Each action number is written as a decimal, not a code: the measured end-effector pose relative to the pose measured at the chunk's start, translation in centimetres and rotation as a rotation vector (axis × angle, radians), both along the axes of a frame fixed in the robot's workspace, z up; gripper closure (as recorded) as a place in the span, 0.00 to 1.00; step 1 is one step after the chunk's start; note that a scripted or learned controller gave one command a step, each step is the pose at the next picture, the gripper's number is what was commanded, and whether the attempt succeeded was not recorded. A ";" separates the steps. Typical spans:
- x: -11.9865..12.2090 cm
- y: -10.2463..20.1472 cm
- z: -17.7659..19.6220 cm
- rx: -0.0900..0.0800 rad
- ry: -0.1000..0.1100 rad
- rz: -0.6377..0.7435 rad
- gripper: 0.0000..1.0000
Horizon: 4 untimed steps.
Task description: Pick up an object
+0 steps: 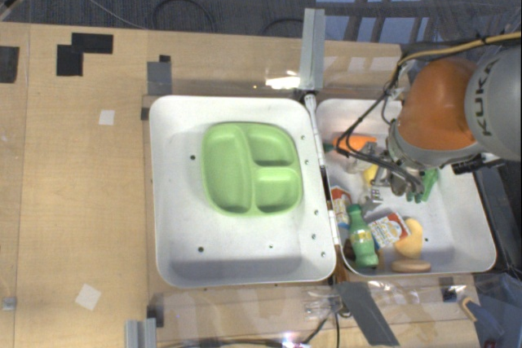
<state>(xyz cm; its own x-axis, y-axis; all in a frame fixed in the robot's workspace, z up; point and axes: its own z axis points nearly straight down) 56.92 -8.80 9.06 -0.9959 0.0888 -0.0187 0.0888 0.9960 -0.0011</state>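
My gripper [385, 190] hangs over the middle of the right bin [465, 253], under the orange band of the arm. Its dark fingers point down among the objects. A green bottle [359, 236] lies just left of and below it, next to a white packet with red print [385, 230]. A yellow piece [413, 236] and a tan piece [410, 264] lie near the bin's front. An orange object [359, 145] sits at the bin's back, partly hidden by the arm. I see nothing between the fingers.
The left bin [179, 248] holds a green divided plate [249, 167]. A metal post [312, 49] stands behind the wall between the bins. The arm covers the right bin's back right part.
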 end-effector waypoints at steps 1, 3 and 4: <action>5.4 0.0 -0.2 0.001 0.004 0.025 0.00; 5.3 0.0 -0.2 0.001 0.004 0.026 0.00; 5.9 0.1 1.5 0.000 -0.014 0.032 1.00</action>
